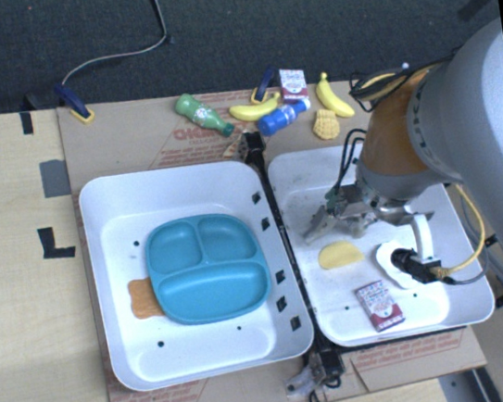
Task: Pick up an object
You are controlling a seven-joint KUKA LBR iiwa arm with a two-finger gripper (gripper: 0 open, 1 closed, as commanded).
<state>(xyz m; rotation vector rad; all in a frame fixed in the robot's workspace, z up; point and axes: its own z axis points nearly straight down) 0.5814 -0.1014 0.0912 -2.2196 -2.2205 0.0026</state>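
In the right bin (pixel 455 310) lie a yellow lemon-shaped piece (pixel 340 254) and a small red packet (pixel 379 306) near the front. My gripper (pixel 322 220) reaches in from the right and hangs just above and left of the yellow piece, its grey fingers (pixel 316 225) pointing left toward the bin's divider. Nothing shows between the fingers. The left bin (pixel 107 207) holds a blue divided plate (pixel 208 267) with a tan flat piece (pixel 142 299) sticking out from under its left edge.
Behind the bins on the cardboard lie a green bottle (pixel 203 114), two yellow bananas (pixel 255 109) (pixel 333 97), a blue item (pixel 279 118), a small red-white box (pixel 293 81) and a yellow corn-like piece (pixel 324 124). The arm's orange band (pixel 396 132) looms over the right bin's back.
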